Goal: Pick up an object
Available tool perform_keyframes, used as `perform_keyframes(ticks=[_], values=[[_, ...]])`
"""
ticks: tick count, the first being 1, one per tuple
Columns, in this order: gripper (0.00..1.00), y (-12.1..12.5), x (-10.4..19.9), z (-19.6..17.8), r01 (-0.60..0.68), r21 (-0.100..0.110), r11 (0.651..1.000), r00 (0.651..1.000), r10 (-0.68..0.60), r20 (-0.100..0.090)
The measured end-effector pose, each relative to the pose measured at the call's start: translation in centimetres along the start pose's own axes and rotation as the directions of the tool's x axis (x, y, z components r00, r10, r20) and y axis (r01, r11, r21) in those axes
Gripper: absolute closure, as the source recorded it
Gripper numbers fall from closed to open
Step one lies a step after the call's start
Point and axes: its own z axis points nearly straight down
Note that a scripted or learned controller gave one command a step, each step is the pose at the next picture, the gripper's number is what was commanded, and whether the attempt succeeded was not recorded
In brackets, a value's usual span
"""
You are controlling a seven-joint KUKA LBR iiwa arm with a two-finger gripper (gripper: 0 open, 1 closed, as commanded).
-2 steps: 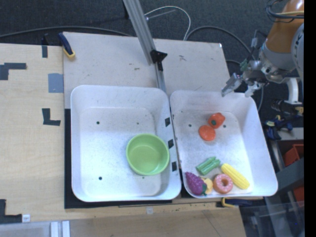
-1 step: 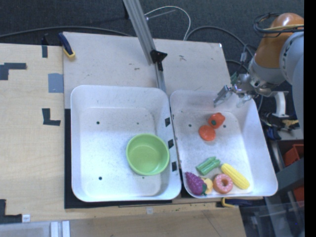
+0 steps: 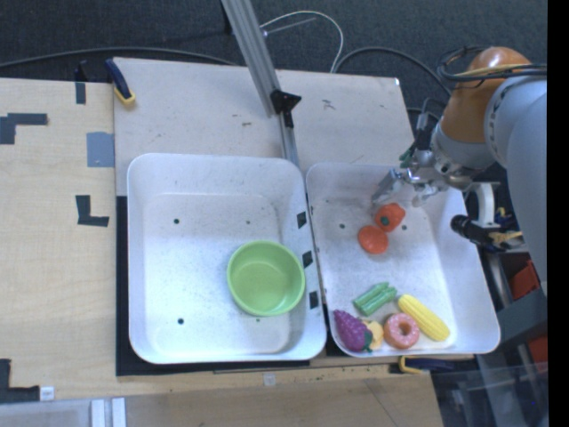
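Note:
My gripper [image 3: 404,192] hangs over the back of the right bin [image 3: 462,265], its fingers spread apart and open with nothing between them. Just below it lies a red-orange toy with a dark green stem [image 3: 389,217], close to the fingertips but not held. A second red toy [image 3: 372,239] touches it on the lower left. At the front of that bin lie green beans [image 3: 374,298], a yellow corn cob [image 3: 423,317], a pink doughnut [image 3: 402,330] and purple grapes [image 3: 352,330].
The left bin [image 3: 169,265] holds a green bowl [image 3: 265,277]. A grey pole [image 3: 253,43] slants over the back of the bench and ends at the divider between the bins. A blue-and-yellow clamp [image 3: 120,82] sits at the bench's back left.

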Motion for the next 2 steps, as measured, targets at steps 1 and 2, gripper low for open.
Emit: perform_keyframes(ticks=[1,2], values=[[1.00,0.2,0.0,-1.4,0.001,-0.004,1.000,1.000,-0.001,0.001],[1.00,0.3,-0.2,-5.7,-0.001,-0.009,1.000,1.000,0.001,0.001]])
